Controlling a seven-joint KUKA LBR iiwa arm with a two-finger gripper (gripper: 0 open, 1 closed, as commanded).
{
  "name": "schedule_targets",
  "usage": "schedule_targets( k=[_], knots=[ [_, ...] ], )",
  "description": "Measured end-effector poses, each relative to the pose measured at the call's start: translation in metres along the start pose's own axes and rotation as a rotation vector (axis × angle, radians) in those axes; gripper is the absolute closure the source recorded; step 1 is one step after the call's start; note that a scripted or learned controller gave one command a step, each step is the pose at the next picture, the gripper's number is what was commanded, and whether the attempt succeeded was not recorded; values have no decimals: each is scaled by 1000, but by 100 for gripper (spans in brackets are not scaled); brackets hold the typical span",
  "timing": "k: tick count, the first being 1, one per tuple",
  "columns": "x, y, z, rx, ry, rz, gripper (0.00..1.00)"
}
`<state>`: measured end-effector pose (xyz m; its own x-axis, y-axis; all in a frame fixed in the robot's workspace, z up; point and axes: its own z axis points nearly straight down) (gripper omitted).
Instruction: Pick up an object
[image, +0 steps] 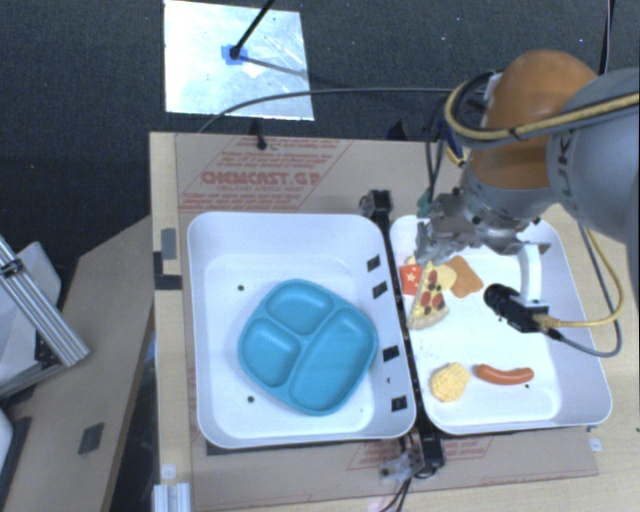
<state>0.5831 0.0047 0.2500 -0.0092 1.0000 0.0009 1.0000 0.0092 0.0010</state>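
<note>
1. A robot lab: a grey and orange arm (560, 130) reaches over a bench (112, 290)
2. Two white bins (290, 225) sit side by side on a sheet printed CHEMCAST (265, 178), with toy food (503, 375) in the right one
3. An aluminium profile (40, 320) stands at the bench's left edge; a foil sheet (238, 60) and a cable (330, 92) lie over dark carpet (80, 100) beyond its far edge

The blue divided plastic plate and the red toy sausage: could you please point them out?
Blue divided plastic plate (335, 355): camera view, floor of its large compartment.
Red toy sausage (503, 375): camera view, mid-length.
</note>
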Motion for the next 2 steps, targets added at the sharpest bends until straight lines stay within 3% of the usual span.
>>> schedule_targets(
  k=[2],
  knots=[
    [98, -8, 27, 2, 1, -1, 100]
  ],
)
